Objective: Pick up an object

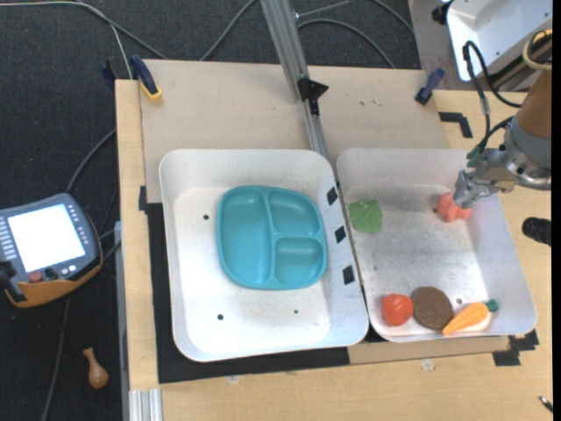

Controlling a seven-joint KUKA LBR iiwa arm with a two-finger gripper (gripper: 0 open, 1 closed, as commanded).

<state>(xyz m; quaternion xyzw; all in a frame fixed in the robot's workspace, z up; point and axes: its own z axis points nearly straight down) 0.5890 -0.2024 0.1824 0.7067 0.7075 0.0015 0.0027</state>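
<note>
- The gripper [462, 193] sits low at the upper right of the right bin [421, 167], right against a small pink-red toy [449, 208] — whether it holds it, I cannot tell.
- Nothing looks lifted yet — the grasp and raise are left, I'd judge.
- The tomato [396, 309], brown patty [431, 306] and carrot [467, 317] lie along the bin's lower edge.

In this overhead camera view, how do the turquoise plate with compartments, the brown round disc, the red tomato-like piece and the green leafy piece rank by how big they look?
Largest to smallest:
1. turquoise divided plastic plate, by far
2. brown round disc
3. green leafy piece
4. red tomato-like piece
The last three look close in size, so their order is unsure.
</note>
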